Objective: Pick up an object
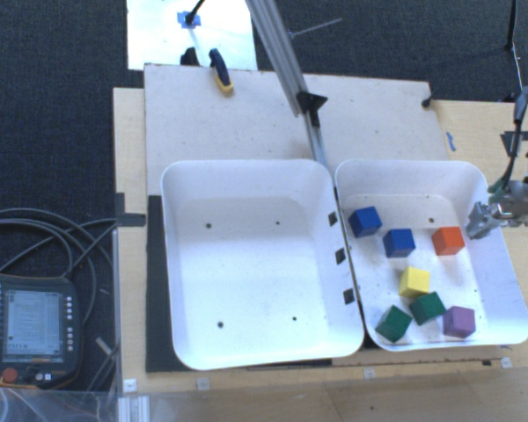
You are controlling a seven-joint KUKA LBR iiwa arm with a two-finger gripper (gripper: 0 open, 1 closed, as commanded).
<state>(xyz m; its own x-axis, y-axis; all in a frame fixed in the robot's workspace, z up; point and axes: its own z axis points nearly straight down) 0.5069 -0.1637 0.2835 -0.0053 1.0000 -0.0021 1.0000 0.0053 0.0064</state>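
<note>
The right bin (396,176) holds several small cubes. Two blue cubes (365,221) (399,242) lie toward its back left, and an orange cube (448,240) sits near the right wall. A yellow cube (414,281) lies in the middle. Two green cubes (393,323) (428,307) and a purple cube (458,321) rest along the front. My gripper (477,221) hangs at the bin's right rim, just right of the orange cube and apart from it. Nothing shows between it and any cube.
The left bin (246,178) stands beside the right one, with a shared rim between them. A slanted metal pole (277,47) crosses the back of the bench. A teach pendant (31,323) lies off the bench at the left.
</note>
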